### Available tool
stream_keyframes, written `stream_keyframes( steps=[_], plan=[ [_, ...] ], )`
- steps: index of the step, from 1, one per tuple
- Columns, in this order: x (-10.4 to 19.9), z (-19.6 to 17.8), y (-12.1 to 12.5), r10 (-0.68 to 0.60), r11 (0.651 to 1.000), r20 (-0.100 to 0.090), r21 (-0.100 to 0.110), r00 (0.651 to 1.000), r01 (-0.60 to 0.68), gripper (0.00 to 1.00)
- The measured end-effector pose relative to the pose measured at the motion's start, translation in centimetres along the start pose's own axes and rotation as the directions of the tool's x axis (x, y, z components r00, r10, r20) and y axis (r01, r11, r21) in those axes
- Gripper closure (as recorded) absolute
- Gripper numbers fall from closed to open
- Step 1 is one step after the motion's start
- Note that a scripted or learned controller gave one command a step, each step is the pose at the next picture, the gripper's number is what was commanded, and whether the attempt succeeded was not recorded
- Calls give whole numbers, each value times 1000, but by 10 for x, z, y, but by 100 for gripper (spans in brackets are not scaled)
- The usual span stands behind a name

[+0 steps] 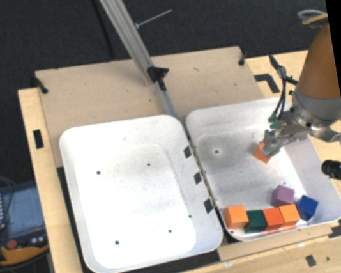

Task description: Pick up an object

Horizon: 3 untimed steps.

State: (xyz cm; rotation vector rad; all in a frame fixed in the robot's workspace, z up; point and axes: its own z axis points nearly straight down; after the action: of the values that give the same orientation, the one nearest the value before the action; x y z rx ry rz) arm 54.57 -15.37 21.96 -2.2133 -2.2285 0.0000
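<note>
My gripper [268,147] hangs over the middle of the right bin [220,124], below the arm's orange band. A small orange block [261,153] sits tilted at its tip, pinched between the fingers, with its lower left corner sticking out. Along the bin's front wall lie more blocks: an orange one [236,215], a green one [256,220], two more orange ones [273,217] [289,213], a blue one [307,205] and a purple one [283,195] just behind them.
The left bin [128,191] lies beside the right one, with a divider edge between them. A metal pole [131,35] slants up from the back of the bench. A black device [337,171] protrudes at the right rim.
</note>
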Motion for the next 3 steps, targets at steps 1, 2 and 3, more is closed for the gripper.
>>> stream_keyframes(
  steps=[1, 2, 3],
  plan=[
    [48, -14, 23, -1, 1000, 0, -4, 1000, 1, 100],
    [106, -15, 50, -2, 1000, -1, -3, 1000, 2, 100],
    [145, -18, 70, 0, 1000, -1, -3, 1000, 0, 100]
  ],
)
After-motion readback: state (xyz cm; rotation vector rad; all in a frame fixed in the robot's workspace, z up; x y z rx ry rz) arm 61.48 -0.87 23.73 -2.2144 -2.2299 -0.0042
